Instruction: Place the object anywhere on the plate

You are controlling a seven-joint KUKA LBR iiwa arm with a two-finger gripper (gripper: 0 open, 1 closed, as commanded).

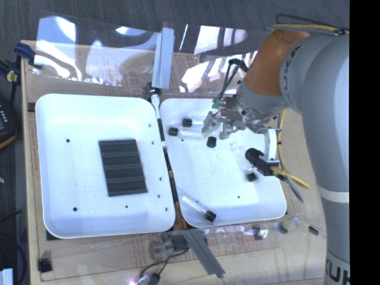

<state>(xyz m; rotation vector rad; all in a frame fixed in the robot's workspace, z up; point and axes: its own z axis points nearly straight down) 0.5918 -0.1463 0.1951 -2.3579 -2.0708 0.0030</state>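
The gripper (221, 125) hangs low over the back half of the right bin (270, 209). Whether it is open or closed, or has hold of anything, cannot be told from this slant. Just beside it, on the camera's side, a small black piece (211, 141) sits on the white floor. A clear tube (191, 134) lies a little toward the view's left, with a second black piece (187, 122) and a third black piece (173, 131) past it, close to the rims where the bins meet. Farther off, a capped tube (199, 208) lies near the front rim. Farthest, across those rims, the dark ribbed plate (123, 167) lies flat mid-floor in the left bin (59, 218) — bare white on every side, clear of each wall.
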